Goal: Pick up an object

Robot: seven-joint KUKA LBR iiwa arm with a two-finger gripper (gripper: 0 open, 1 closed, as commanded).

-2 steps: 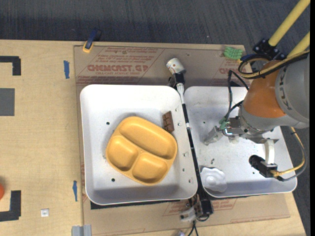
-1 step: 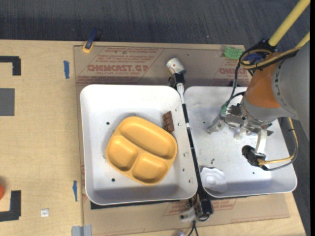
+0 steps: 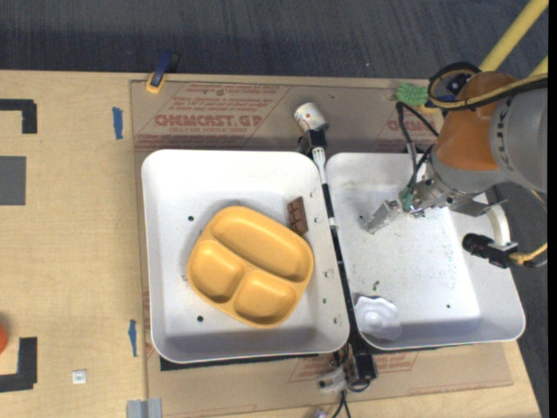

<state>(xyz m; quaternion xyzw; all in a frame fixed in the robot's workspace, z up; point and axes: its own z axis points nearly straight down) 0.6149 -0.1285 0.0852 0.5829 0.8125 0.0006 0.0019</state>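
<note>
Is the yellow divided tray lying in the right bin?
No, the yellow divided tray lies in the left bin, beside a small brown block.

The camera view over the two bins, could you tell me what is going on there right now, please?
A grey KUKA arm reaches in from the right, its gripper low over the right bin. Nothing is visibly between its fingers. A clear crumpled piece lies near that bin's front left corner. In the left bin, a yellow divided tray and a small brown block lie untouched.
</note>
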